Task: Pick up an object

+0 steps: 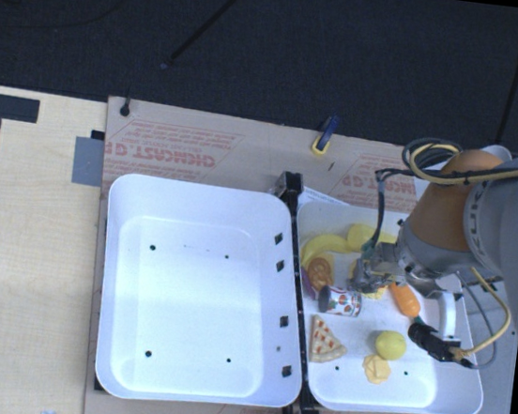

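The right bin (424, 393) holds several small toy foods: a yellow banana (325, 247), a brownish round piece (319, 272), a small can with a red and white label (341, 303), a pizza slice (324, 340), a yellow-green ball (391, 343), a pale yellow lump (376, 367) and an orange carrot-like piece (405, 299). My gripper (368, 274) reaches down into this bin, just above the can and beside the banana. The wrist hides its fingertips.
The left bin (142, 233) lies beside the right one, with black clips along the shared rim. A yellow and blue clamp (324, 136) sits at the board's far edge. Cables loop around my arm (456, 218) on the right.
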Robot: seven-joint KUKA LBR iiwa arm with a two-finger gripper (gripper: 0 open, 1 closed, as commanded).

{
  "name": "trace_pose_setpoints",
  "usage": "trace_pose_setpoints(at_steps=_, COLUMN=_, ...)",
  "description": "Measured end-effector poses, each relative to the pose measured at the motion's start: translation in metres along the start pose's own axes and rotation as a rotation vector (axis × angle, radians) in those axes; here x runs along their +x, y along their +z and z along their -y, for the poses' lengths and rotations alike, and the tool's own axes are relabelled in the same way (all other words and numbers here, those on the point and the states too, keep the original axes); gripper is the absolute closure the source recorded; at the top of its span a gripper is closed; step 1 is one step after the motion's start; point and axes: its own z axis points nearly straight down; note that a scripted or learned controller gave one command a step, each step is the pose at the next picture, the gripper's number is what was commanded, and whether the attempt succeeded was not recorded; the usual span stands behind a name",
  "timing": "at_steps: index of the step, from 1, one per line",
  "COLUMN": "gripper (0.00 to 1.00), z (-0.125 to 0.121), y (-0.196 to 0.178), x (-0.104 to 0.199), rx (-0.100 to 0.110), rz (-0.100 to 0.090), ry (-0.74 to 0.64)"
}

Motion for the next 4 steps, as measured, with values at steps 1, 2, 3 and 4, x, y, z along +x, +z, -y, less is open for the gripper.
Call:
trace_pose_setpoints(at_steps=1, gripper=1.00, z=-0.050, y=-0.001, x=0.014, rx=-0.003, rz=0.002, ry=-0.004)
trace_pose_setpoints(at_steps=2, gripper=1.00, z=0.003, y=0.002, x=0.011, rx=0.002, rz=0.001, ry=-0.002)
trace_pose_setpoints(at_steps=3, gripper=1.00, z=-0.015, y=-0.195, x=0.067, rx=-0.019, rz=0.002, ry=-0.008)
trace_pose_setpoints(at_steps=4, gripper=1.00, z=-0.048, y=-0.092, x=0.146, rx=0.003, rz=0.000, ry=-0.009)
